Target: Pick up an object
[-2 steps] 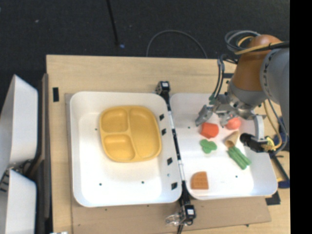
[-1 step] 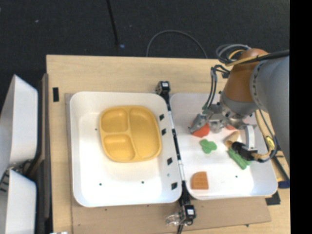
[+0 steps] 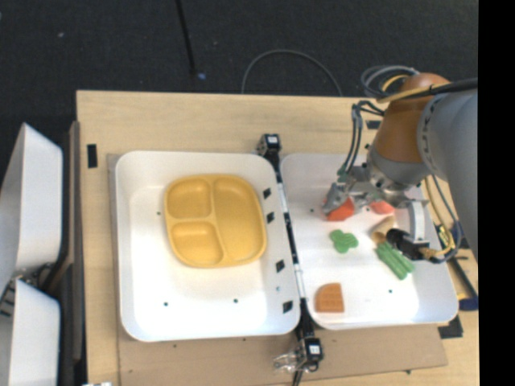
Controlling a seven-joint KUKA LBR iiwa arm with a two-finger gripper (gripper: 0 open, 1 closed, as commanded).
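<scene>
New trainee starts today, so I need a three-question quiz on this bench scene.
1. True or false: the yellow tray lies in the left bin.
2. Which lies nearest the gripper: A) red piece B) brown piece C) green stick?
3. How many compartments does the tray have?

Key: 1 true; 2 A; 3 three.

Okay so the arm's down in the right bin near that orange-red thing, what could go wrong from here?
Two risks, judging from this view. The gripper sits right over the orange-red piece, but I can't see it between the fingers, so the arm could lift with nothing. Also the green clover-shaped piece and green strip lie close by in the right bin; a shove or a dropped piece might knock them about.
</scene>
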